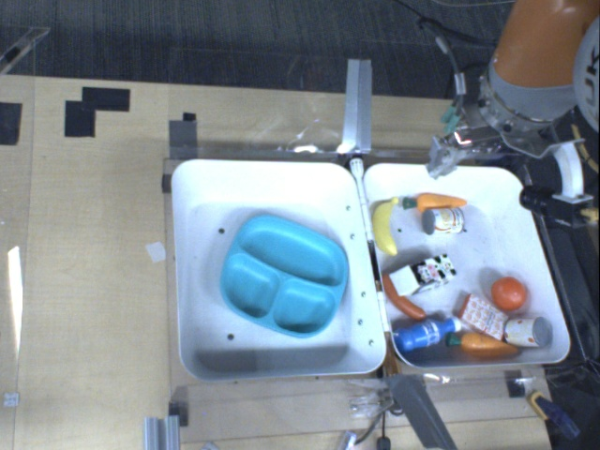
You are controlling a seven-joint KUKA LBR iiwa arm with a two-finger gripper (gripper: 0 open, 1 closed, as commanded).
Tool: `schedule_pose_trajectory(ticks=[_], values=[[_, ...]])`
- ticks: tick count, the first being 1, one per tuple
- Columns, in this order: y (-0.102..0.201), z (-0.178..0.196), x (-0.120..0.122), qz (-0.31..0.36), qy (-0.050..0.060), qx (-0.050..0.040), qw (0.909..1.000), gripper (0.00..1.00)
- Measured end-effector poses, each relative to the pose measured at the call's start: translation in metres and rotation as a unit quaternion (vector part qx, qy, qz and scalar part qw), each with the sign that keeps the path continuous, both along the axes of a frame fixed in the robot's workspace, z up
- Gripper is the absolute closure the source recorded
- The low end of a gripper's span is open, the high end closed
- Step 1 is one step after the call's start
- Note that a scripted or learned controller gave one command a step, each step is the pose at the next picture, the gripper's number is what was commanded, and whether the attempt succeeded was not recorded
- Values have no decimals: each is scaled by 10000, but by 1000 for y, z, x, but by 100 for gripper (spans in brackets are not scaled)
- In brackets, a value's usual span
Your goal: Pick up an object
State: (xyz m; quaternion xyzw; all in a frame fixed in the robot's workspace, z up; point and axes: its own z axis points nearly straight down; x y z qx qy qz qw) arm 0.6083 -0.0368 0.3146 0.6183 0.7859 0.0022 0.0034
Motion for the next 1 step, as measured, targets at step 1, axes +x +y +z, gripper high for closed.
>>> schedule_pose_trajectory(ticks=[1], values=[[37,-33,39,-204,14,-1,9998,100]])
